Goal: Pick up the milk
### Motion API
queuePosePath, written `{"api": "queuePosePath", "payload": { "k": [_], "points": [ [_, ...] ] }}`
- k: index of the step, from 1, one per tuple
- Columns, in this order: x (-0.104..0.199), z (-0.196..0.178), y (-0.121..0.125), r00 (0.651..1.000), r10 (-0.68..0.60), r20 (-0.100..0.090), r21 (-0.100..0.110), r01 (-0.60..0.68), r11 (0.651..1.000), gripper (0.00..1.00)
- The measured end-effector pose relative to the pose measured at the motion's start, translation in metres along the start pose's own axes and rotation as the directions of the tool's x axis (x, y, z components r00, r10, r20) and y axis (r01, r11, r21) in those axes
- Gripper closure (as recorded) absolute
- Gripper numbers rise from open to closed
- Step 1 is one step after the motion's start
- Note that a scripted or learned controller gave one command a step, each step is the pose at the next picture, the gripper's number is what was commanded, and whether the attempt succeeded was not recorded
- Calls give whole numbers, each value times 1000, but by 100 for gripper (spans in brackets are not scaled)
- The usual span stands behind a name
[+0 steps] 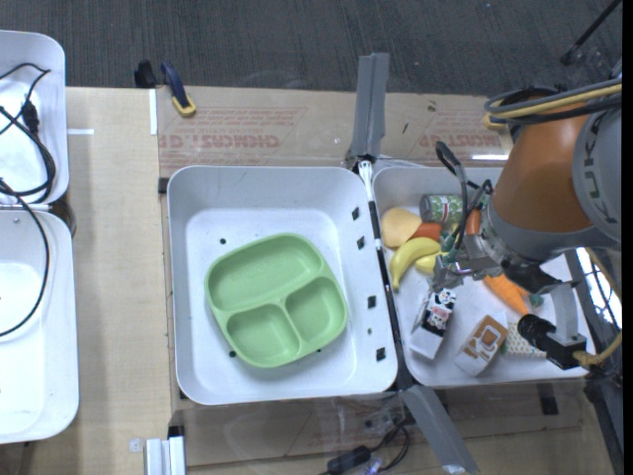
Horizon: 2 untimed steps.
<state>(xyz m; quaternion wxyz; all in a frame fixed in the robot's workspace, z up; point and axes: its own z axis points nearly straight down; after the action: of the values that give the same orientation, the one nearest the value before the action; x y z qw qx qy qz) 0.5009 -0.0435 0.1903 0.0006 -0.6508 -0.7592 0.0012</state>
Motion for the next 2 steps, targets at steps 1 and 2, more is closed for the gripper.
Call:
{"api": "queuePosePath", "payload": {
  "k": [1, 2],
  "points": [
    [-60, -30, 10, 996, 93, 1, 1, -93, 996, 100],
    [-60, -30, 10, 996, 93, 0, 2, -93, 996, 0]
  ]
}}
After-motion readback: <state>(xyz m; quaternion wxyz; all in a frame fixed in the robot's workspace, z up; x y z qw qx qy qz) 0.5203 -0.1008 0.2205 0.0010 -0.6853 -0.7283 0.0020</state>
